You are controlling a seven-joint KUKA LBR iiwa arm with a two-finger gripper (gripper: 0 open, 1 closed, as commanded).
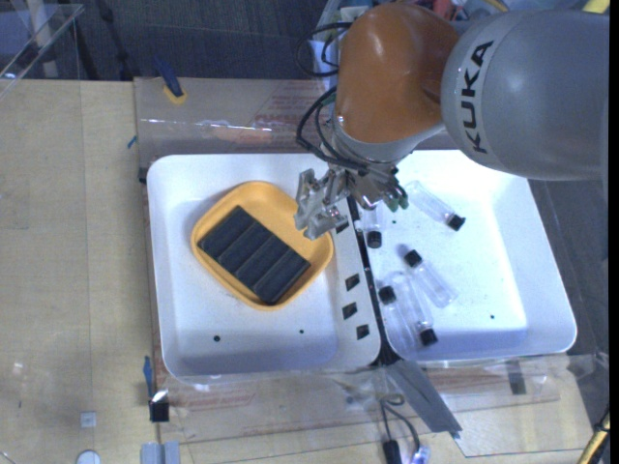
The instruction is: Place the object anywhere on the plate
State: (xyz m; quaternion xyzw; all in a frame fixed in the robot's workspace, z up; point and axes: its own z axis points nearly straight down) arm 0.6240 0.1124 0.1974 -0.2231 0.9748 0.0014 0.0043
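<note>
the arm (484,85) comes in from the right, cut off by the top and right edges, and its orange band hides the far middle of the two bins. grey letters on its casing read "kuka". the claw (319,211) hangs over the right rim of the yellow plate (218,222), which lies tilted in the left bin (184,307) with a dark ribbed slab (253,251) on it. whether the claw is wide, narrow or holding anything cannot be told; its metal parts blur together. in the right bin (522,298) lie clear tubes with black caps: one (437,208) far right, others (416,303) nearer, their clear bodies hard to make out against the white. the tabletop (68,259) is pale wood.
</note>
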